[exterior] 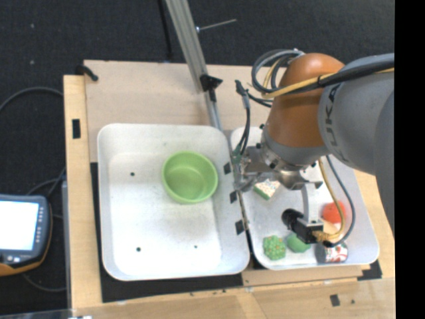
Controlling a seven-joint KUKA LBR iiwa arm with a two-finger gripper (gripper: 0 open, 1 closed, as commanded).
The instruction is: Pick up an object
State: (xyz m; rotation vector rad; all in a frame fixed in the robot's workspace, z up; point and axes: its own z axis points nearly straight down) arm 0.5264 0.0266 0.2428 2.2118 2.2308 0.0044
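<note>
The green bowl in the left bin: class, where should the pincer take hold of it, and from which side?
Probably the green bowl is best gripped by its rim from straight above, one finger inside and one outside: it sits upright and open, apart from the left bin's walls.

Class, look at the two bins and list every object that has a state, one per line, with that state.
Green bowl: upright, alone in the left bin.
Green bumpy toy: lying in the right bin.
Orange ball: resting in the right bin.
Handheld screen: lit.

Green bowl (190,177), upright, left bin (119,244)
</note>
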